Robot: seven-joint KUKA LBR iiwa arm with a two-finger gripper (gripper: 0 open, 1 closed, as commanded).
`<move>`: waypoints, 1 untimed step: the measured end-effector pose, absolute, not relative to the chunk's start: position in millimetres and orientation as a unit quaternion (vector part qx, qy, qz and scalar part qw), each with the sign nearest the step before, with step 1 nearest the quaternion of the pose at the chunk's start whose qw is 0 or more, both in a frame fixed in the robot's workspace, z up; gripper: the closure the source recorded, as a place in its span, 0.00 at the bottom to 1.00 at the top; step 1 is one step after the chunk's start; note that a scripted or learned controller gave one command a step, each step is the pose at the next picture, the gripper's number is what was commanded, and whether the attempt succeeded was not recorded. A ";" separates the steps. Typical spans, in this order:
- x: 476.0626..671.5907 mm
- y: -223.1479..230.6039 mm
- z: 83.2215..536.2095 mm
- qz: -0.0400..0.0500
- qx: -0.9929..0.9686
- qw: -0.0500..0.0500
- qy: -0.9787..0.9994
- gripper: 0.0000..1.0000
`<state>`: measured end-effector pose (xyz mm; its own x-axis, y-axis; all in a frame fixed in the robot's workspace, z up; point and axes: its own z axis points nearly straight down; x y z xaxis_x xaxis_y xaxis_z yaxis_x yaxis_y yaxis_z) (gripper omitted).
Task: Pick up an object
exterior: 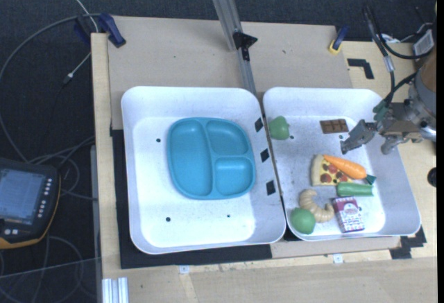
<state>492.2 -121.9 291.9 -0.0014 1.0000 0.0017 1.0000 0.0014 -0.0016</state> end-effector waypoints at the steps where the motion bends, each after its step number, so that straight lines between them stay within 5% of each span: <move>1: 492.3 -122.0 291.9 0.000 -0.707 0.001 -0.707 0.00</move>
